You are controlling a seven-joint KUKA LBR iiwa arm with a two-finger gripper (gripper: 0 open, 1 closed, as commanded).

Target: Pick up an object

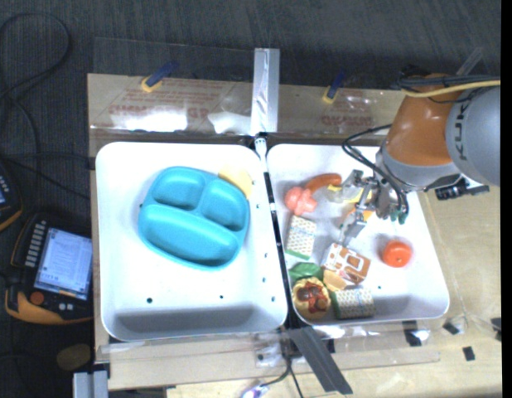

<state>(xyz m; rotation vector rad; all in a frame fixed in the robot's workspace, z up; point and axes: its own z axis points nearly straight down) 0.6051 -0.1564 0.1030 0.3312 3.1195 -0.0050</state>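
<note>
White bins [190,326] (two), one gripper [355,214]

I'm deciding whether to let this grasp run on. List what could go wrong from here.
1. The gripper hangs over a crowded patch of the right bin; coming down, it could nudge the checkered packet or the orange-and-white box instead of seizing one thing.
2. The orange ball lies loose nearby and would likely roll if bumped.
3. The items by the bin's front wall are packed tight, so fingers may not fit between them.
</note>
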